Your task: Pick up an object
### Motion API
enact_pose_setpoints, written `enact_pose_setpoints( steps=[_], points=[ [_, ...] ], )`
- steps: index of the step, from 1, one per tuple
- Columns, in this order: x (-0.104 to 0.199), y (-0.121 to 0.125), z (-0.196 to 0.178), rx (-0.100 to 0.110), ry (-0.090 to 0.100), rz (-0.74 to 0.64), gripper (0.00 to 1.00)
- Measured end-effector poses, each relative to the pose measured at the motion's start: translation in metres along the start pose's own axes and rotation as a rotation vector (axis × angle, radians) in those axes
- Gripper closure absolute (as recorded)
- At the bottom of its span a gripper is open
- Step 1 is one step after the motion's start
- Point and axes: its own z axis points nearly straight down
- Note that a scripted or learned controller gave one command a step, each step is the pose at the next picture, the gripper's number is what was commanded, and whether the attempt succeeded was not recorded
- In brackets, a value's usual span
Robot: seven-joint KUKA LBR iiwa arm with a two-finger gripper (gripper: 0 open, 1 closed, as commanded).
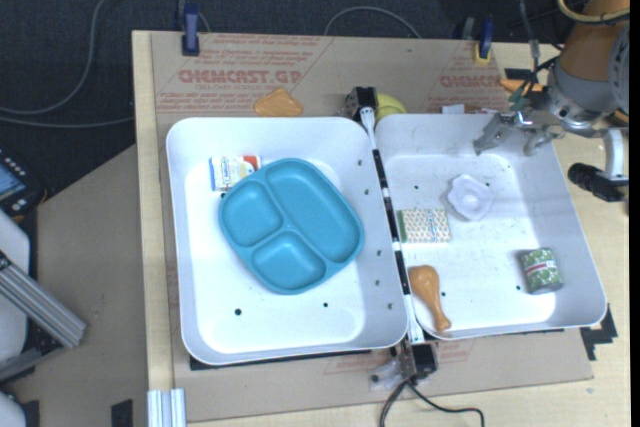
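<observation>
Metal gripper (512,130) above the right bin's (570,215) far rim — fingers' state unclear; tan drumstick (430,295) lies lengthwise — bulb far.

The right bin (560,205) has wide bare floor along its far and right sides. Its obstacles lie scattered and apart: a clear cup (469,197) mid-floor, a patterned packet (424,226) near the divider, a wooden drumstick-like piece (430,295) at the near-left corner, possibly touching the rim, and a green block (540,270) near-right. In the left bin (200,315), a blue divided plate (290,224) fills the middle, a small carton (232,171) beside it.
</observation>
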Motion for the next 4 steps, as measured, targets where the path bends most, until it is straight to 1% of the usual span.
enact_pose_setpoints(
  steps=[1,2,3,4],
  points=[
    [0.046,-0.056,0.027,0.007,-0.001,0.002,0.0],
    [0.003,-0.002,0.024,0.018,0.017,0.002,0.0],
    [0.052,-0.055,0.025,0.005,-0.001,0.001,0.0],
    [0.001,-0.013,0.024,0.01,0.013,0.003,0.0]
  ],
)
